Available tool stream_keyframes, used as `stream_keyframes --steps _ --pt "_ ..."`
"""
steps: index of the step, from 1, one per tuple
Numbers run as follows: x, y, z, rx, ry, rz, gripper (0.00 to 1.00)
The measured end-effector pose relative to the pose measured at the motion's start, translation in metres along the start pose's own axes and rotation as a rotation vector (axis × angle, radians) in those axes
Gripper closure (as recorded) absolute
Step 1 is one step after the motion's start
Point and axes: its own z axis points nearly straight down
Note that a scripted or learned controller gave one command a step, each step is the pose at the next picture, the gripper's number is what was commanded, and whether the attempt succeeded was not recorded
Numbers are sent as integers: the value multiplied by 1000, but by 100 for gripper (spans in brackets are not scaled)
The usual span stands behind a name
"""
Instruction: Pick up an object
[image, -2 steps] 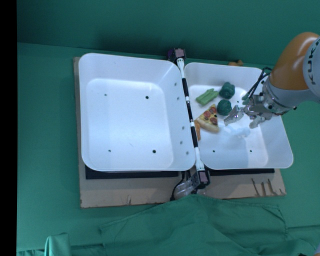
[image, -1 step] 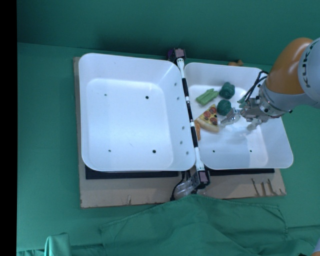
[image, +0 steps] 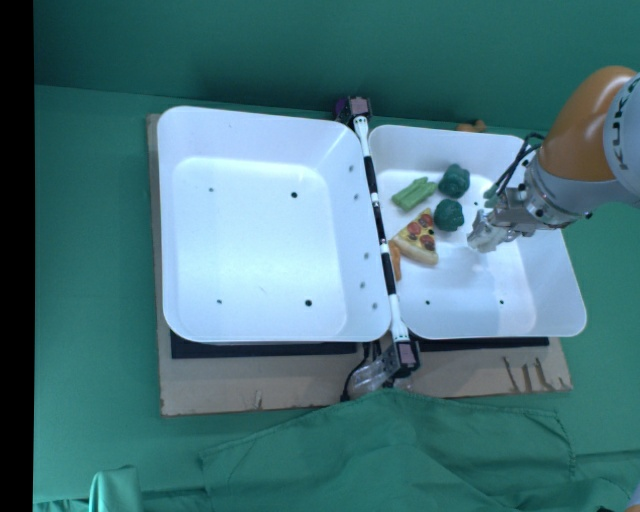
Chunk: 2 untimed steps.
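Two shallow white plastic bins sit side by side on a flat sheet of brown cardboard, which lies on the green cloth-covered tabletop. The left bin has a bare floor marked by a few small dark holes. The right bin holds all the loose toy pieces, gathered in its upper left part.

Closest to the dividing rim lies a triangular toy pizza slice with red and dark toppings, its crust end pointing down and to the right. Just left of it, against the bin wall, is a thin orange carrot-like stick. Above the pizza slice rests a light green pair of bean-shaped sticks, lying at a slant. To its right are two dark green broccoli-like lumps: one upper lump near the back of the bin, and one lower lump just beside the tip of the pizza slice.

The grey arm with the orange band reaches in from the right. Its metal jaws hang over the right bin, just right of the lower broccoli lump and near it; I cannot tell whether they are released or clenched, and nothing is seen between them.

A black-and-white striped rod runs along the seam between the bins.
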Motion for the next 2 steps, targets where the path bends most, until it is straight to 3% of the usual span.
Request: stream_keyframes --steps 1,2 --pt "-2 4 -45 12 5 -4 100" --pt "-10 3 -93 11 4 -3 100"
